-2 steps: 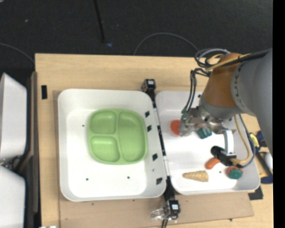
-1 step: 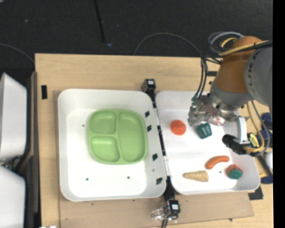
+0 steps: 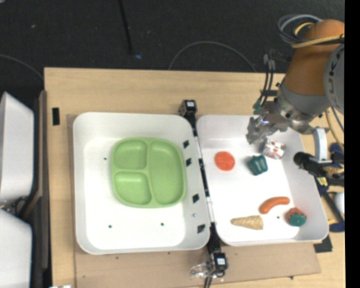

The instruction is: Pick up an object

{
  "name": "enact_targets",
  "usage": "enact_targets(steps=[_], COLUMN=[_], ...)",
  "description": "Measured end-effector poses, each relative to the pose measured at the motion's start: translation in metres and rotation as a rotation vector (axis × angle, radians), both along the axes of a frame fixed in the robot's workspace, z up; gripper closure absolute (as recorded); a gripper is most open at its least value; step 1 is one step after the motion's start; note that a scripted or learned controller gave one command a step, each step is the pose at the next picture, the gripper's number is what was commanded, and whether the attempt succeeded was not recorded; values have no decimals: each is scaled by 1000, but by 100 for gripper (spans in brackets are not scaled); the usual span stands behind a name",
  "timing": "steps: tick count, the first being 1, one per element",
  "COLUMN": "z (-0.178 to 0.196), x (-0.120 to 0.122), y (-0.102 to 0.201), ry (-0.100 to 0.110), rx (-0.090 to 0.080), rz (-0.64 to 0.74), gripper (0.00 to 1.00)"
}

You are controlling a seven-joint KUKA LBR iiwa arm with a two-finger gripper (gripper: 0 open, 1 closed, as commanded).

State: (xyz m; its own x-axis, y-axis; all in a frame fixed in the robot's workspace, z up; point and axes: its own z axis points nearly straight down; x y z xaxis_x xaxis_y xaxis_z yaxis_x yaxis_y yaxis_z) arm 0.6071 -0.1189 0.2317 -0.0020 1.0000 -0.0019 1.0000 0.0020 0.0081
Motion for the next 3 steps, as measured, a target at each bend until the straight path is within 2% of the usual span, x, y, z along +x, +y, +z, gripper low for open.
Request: enact_targets(steps=[1,2,3], z=[20,9,18], x=[1,14,22], y=[-1,47,94], ry=[4,7,6], rx=[1,1,3], rz=[1,4,5], gripper=[100,100,100])
